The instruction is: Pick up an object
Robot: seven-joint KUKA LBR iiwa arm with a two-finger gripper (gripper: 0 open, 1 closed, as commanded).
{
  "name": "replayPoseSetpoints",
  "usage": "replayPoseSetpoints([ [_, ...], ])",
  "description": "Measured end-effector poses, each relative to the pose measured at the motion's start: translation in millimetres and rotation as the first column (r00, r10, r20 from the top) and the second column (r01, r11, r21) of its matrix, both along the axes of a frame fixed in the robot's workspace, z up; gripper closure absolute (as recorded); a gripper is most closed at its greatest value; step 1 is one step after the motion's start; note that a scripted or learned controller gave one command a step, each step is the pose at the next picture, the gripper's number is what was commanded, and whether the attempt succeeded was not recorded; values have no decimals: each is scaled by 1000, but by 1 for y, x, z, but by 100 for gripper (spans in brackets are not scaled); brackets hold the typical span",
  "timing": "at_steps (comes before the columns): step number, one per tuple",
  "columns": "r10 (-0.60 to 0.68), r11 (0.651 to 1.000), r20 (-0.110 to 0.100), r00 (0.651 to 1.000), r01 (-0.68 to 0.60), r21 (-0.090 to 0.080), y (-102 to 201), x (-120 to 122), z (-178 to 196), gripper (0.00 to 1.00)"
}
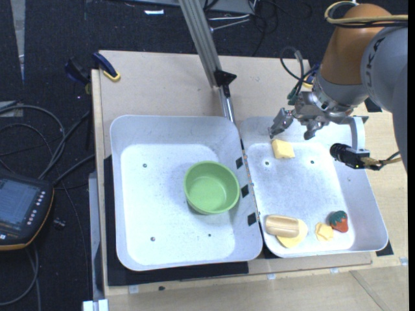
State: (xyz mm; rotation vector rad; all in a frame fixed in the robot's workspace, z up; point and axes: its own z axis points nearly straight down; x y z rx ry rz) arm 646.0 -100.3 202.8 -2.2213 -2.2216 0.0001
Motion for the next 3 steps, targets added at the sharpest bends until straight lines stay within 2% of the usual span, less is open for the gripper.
replayPoseSetpoints([
  [2, 0, 1000, -5, 1000, 0, 0, 3, -10, -110, 0],
  [3, 0, 1000, 1, 1000, 0, 0, 2, -8, -97, 100],
])
